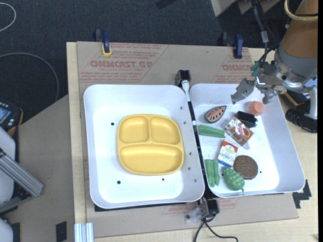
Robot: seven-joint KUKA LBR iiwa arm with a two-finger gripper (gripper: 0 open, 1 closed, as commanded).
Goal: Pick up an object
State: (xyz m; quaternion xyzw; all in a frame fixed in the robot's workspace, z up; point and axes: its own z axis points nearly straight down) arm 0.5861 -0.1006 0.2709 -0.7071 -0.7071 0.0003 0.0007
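The right bin [282,150] holds several small toy foods. A pink piece [256,108] lies at its far end beside a small black item [246,118]. A brown-red oval slice [216,113] and a green pod [211,131] lie by the left wall. A red-and-white packet [238,131], a second packet [228,153], a brown cookie [246,167] and a green broccoli [233,178] sit toward the near end. My gripper [255,94] hangs over the bin's far end, just above the pink piece, open with nothing between its fingers.
The left bin [101,135] carries a yellow divided plate [150,144] in its middle. Two more green pods [213,171] lie along the right bin's left wall. A divider ridge [192,130] separates the bins. Blue clamps [105,40] hold the board at the back.
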